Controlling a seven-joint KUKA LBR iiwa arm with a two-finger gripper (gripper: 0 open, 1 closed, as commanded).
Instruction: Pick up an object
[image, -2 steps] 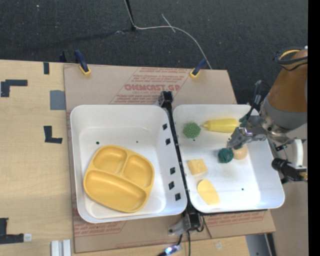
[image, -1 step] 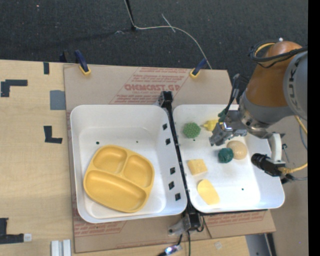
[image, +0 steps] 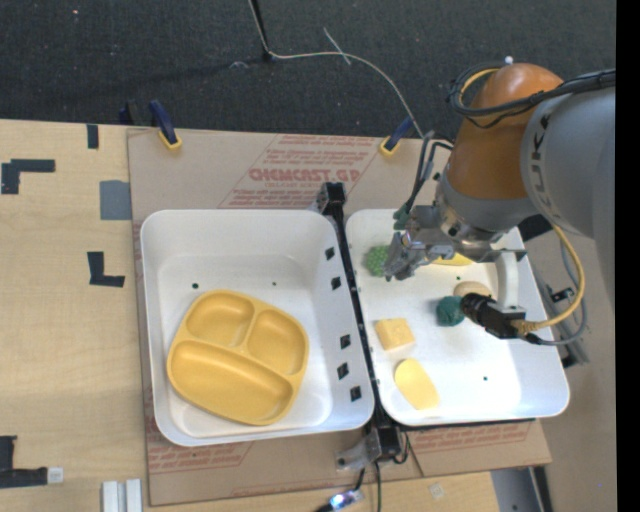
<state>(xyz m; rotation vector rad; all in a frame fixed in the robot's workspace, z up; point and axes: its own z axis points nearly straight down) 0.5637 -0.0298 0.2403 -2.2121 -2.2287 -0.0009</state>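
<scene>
We log the gripper (image: 403, 262), finger state indiscernible, with the green object (image: 377, 261) touching at its nine o'clock.

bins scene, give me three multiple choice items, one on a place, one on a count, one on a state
1. Where is the yellow divided plate?
A. left bin
B. right bin
C. on the cardboard

2. How many compartments does the plate have?
A. two
B. three
C. five

3. How does the plate lie?
A. upside down
B. on its edge
C. right way up

Answers:
1. A, it rests on the floor of the left bin.
2. B, two small above one long.
3. C, its hollows face up.

The end effector hangs over the right bin, by a green object.
</scene>
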